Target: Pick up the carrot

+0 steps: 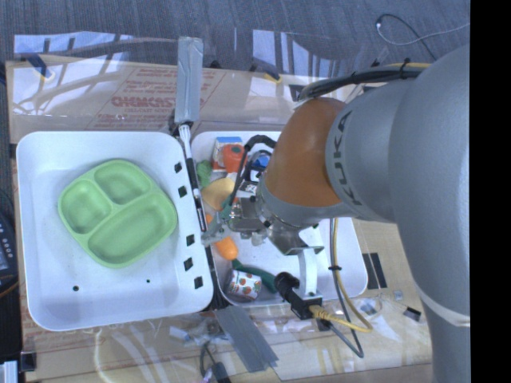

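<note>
The carrot (226, 248), a small orange piece, lies in the right bin (351, 274) close to its left wall. My gripper (233, 220) hangs over the left part of that bin, just above the carrot and a little to its right. The grey wrist and the orange band hide most of the bin's middle. I cannot tell whether the gripper touches the carrot.
A yellow item (217, 191), a green item (205, 171) and an orange carton (230, 154) crowd the right bin's far left. A small patterned cup (245, 284) lies at its near edge. The left bin (48, 294) holds a green divided plate (117, 211).
</note>
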Motion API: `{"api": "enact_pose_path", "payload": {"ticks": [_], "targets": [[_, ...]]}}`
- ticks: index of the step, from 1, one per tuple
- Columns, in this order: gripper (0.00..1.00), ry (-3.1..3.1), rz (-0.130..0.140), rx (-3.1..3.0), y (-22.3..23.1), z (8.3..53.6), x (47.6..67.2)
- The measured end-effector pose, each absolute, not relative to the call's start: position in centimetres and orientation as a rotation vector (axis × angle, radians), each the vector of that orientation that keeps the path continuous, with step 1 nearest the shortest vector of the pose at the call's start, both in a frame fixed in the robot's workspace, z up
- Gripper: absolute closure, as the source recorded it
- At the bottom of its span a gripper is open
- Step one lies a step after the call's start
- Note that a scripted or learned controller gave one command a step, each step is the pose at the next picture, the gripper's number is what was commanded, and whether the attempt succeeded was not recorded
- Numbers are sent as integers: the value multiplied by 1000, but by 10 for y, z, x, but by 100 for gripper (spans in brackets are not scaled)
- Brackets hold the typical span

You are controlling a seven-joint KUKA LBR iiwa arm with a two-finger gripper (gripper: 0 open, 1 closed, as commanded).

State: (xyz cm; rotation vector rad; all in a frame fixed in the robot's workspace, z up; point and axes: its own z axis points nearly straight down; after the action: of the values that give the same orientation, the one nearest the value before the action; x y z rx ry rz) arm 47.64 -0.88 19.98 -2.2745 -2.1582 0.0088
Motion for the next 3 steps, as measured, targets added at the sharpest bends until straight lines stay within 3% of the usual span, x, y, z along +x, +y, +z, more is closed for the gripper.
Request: {"api": "enact_pose_path", "payload": {"ticks": [1,2,3], "targets": [[0,-1856,6,-2533,-38,190,485],[0,-2041,5,-2382,-95,107,475],[0,-2236,3,-2202,-100,91,535]]}}
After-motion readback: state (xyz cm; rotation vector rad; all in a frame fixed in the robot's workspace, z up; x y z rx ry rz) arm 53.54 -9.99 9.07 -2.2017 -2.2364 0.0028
